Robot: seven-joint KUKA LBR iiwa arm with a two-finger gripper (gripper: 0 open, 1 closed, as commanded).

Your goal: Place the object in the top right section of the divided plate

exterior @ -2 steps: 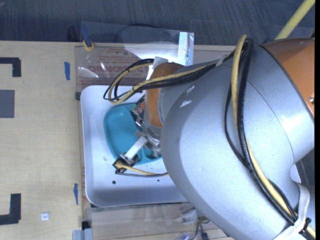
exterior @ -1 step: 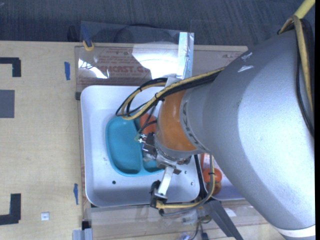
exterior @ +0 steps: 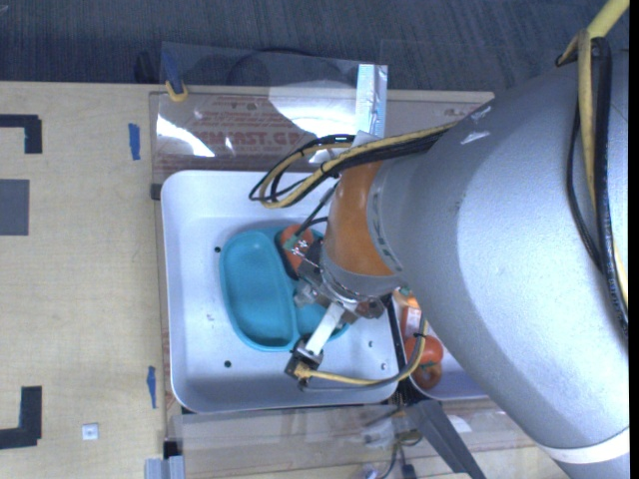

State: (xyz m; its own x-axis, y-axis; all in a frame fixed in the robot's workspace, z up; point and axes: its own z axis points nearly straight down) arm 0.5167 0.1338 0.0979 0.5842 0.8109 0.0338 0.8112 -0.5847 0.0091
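**Entry: divided plate, left bin, arm overhead**

- Left bin [exterior: 195,297]: shallow, white, set on the pale counter [exterior: 80,267]. It holds the plate.
- Divided plate [exterior: 240,277]: teal, oblong, lying flat. Its long axis runs up and down the view, leaning slightly. The right side is under the arm and the dividers cannot be made out.
- Object [exterior: 293,244]: small, orange-red with dark patches, at the plate's upper right edge and just beside the wrist. Much of it is covered, so its long axis and heading cannot be read; the exposed part looks compact rather than elongated. Whether it rests on the plate or hangs above it is unclear.
- Claw [exterior: 318,279]: low over the plate's right half, under the orange band [exterior: 354,228]. Whether it is clenched or released cannot be told from here.
- Position, judged: arm and object sit together at the upper right corner, which suits a drop into the target section. This looks like the placing stage, with the release unconfirmed.
- Right bin [exterior: 454,382]: mostly covered by the arm. Orange items [exterior: 424,352] lie at its near-left corner, well apart from the plate.
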